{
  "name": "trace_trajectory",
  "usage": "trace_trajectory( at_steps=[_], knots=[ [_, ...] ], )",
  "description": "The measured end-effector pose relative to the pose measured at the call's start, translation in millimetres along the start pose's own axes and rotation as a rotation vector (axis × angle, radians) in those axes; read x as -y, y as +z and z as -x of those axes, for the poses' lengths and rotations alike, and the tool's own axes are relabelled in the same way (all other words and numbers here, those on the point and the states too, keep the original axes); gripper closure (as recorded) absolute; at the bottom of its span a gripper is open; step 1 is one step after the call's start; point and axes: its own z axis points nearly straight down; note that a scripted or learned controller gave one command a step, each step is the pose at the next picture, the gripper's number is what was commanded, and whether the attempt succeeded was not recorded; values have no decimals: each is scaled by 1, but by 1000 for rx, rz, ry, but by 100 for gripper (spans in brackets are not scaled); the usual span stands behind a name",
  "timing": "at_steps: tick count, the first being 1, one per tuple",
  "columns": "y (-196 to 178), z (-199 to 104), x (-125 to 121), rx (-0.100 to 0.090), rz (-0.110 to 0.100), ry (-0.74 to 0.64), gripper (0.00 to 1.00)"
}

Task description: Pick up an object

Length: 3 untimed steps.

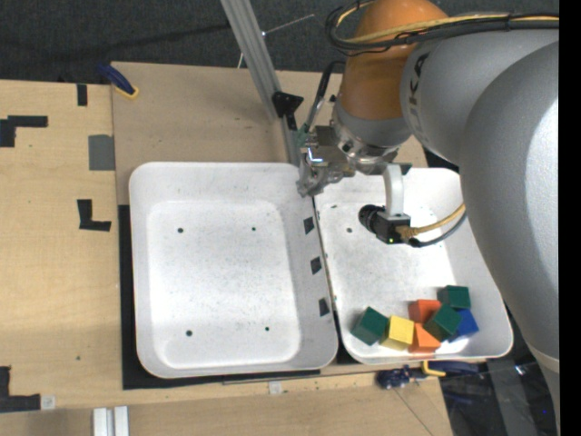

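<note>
Approach step, seemingly: gripper [313,178] hangs at the right bin's [363,271] far-left corner (open or shut, cannot tell); next, reach near-edge blocks [413,323].

Two bins sit side by side on the surface [182,107]: the left bin [218,271] fills the frame's centre-left, and the right bin [381,271] is just beside it. A huddle of blocks [422,327] lies in the right bin's lower right corner. The gripper [310,182] hangs over the bins' adjoining upper corners.
</note>
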Motion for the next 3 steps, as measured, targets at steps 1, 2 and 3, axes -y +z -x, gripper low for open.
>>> trace_trajectory(
  at_steps=[1,2,3],
  knots=[
    [17,-44,-14,2,-1,1,100],
    [12,-46,-23,3,0,5,100],
    [12,-46,-22,4,-1,4,0]
  ],
)
